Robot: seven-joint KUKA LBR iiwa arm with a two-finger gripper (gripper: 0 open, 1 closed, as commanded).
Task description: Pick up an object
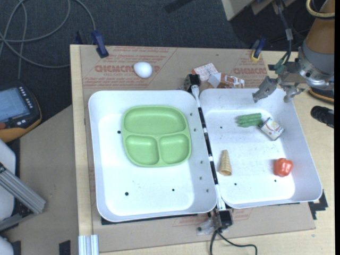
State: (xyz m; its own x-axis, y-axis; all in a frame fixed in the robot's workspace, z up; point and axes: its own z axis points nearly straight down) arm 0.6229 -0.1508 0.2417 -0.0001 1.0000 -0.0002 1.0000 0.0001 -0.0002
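The right bin point(297, 190) holds a green pickle-like vegetable point(248, 120), a small white carton point(271, 128), a red pepper point(283, 167) and a tan ice-cream cone point(226, 162). My gripper point(277, 90) hangs over the bin's far right corner, above and right of the green vegetable. Its two grey fingers point(264, 91) are spread apart with nothing between them. The left bin point(106, 190) carries a green divided plate point(156, 135).
A white egg point(142, 69) lies on the cardboard behind the left bin. Small packets point(215, 76) sit behind the bins' junction. Blue clamps point(99, 43) grip the board's far edge. A handheld pendant point(16, 108) rests at the left.
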